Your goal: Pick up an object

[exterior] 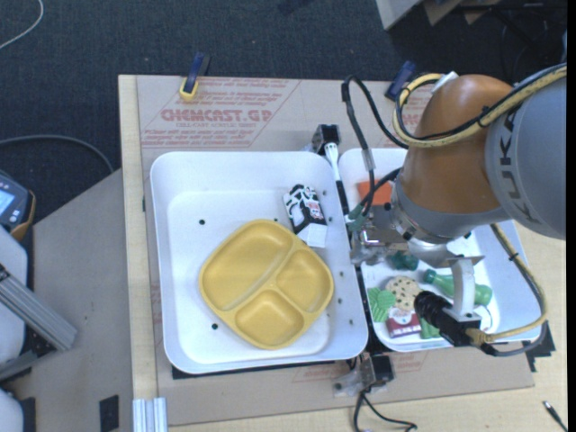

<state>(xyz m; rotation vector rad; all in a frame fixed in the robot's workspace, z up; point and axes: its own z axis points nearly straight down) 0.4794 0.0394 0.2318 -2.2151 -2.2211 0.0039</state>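
Observation:
My gripper (369,239) hangs low over the left side of the right bin (515,288), mostly hidden under the orange wrist band and grey arm. Beneath and beside it lie small items: a green piece (402,261), a green bottle-like piece (453,283), a round cookie (402,290) and a red and white packet (402,326). An orange item (366,190) peeks out behind the arm. The left bin (175,241) holds a yellow divided plate (266,283) and a black and white toy (304,205) with a white tag.
A divider wall between the bins runs right by the gripper. Black cables loop over the right bin's back edge. A black clamp (325,138) sits at the back between the bins, and a blue and yellow clamp (192,76) grips the board's far edge.

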